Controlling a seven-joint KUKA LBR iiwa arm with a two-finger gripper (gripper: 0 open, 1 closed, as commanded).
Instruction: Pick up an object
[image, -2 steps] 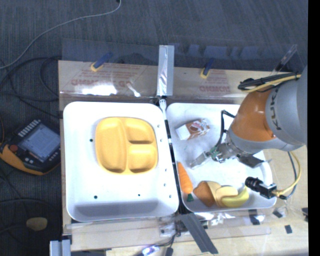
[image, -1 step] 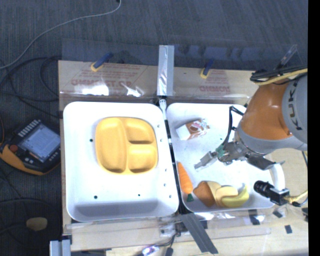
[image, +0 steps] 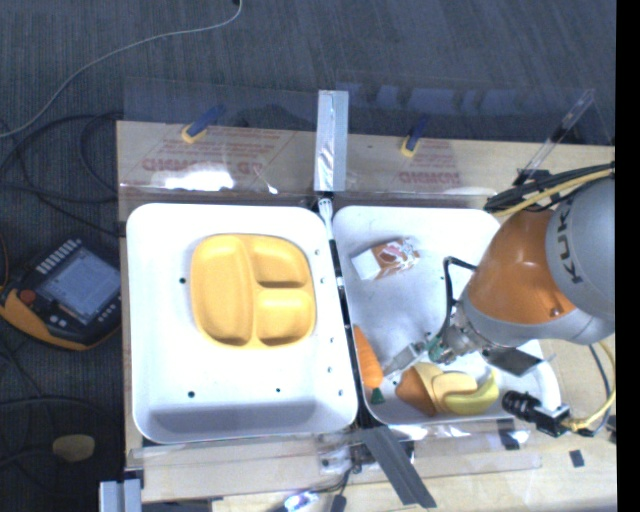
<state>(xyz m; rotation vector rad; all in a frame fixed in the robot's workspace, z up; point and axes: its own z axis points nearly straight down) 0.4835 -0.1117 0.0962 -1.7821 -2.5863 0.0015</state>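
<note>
The right bin (image: 400, 300) holds several objects. A brown and white wrapped item (image: 386, 258) lies near its back left. An orange carrot (image: 367, 362) lies along the left wall. A yellow banana (image: 468, 393) and a tan-orange rounded piece (image: 417, 386) lie together at the front. My gripper (image: 418, 353) is low in the bin, just above the tan piece and the banana and right of the carrot. The wrist and orange band (image: 515, 275) cover the bin's right side. I see nothing clearly held.
The left bin (image: 160, 380) holds a yellow divided plate (image: 252, 290). A metal divider strip (image: 331, 140) stands behind the join of the two bins. A handheld pendant (image: 65, 292) lies on the floor at left. Cables (image: 545, 180) run at the right.
</note>
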